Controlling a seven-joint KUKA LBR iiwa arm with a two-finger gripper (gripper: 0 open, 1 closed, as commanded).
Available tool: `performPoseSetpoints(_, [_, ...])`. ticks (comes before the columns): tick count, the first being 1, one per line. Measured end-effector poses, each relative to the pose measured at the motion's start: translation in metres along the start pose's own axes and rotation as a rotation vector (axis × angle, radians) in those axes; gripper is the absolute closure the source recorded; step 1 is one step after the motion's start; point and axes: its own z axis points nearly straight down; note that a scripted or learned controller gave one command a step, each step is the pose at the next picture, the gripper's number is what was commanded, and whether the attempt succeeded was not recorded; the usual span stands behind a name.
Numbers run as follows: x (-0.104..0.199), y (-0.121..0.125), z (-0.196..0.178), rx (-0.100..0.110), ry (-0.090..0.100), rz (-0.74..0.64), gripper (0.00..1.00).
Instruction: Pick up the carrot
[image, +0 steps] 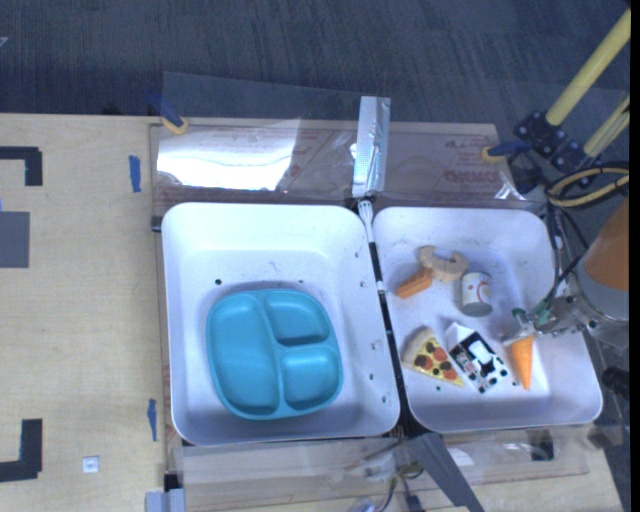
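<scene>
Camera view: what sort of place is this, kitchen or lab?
Probably a robot lab's pick-and-place bench, not a kitchen. Two shallow white bins sit side by side on a wooden bench; the right one holds toy food such as a pizza slice and carrot, the left a blue divided plate.

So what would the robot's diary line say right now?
gripper over right bin | at carrot's green top | grasp unclear | carrot in bin
</scene>
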Motion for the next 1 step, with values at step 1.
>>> performPoseSetpoints(1, [0.0474, 0.0174, -0.0933, 0.006, -0.001, -0.167, 1.00])
